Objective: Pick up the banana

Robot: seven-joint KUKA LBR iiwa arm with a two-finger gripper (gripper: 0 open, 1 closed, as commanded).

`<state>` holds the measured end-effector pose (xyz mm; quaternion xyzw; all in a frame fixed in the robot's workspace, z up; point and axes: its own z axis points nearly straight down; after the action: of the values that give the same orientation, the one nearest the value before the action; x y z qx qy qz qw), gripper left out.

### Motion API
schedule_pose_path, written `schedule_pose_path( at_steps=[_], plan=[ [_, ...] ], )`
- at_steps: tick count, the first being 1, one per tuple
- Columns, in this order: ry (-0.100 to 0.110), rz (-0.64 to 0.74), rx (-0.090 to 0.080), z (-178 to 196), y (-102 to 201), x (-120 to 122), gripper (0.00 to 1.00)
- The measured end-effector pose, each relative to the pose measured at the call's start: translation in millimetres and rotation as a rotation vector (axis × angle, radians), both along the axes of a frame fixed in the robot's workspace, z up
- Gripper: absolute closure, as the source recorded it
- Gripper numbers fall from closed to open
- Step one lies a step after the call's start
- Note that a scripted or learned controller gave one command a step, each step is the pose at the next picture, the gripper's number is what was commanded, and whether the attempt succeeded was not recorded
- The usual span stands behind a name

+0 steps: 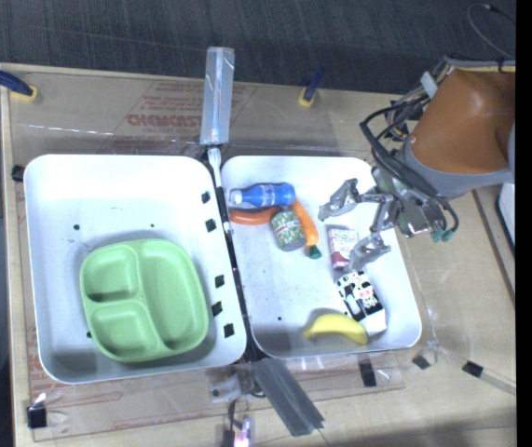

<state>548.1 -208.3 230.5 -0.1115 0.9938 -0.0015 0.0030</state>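
The yellow banana (337, 329) lies at the front of the right bin (275, 296), close to its near wall. My gripper (354, 222) hangs over the right side of that bin, well behind the banana, with its two fingers spread wide apart and nothing between them. One fingertip (339, 198) points left toward the carrot; the other (370, 247) sits above a small pink packet.
In the right bin lie a blue bottle (264, 196), an orange carrot (307, 229), a green-lidded jar (288, 231), a pink packet (342, 245) and a black-and-white carton (362, 299) beside the banana. The left bin (51, 203) holds a green divided plate (143, 298).
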Motion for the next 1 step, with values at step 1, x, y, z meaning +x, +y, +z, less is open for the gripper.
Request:
schedule_pose_path(
  at_steps=[1],
  plan=[
    [0.008, 0.138, 0.003, -78.6, -1.2, -55.0, 0.0]
  ],
)
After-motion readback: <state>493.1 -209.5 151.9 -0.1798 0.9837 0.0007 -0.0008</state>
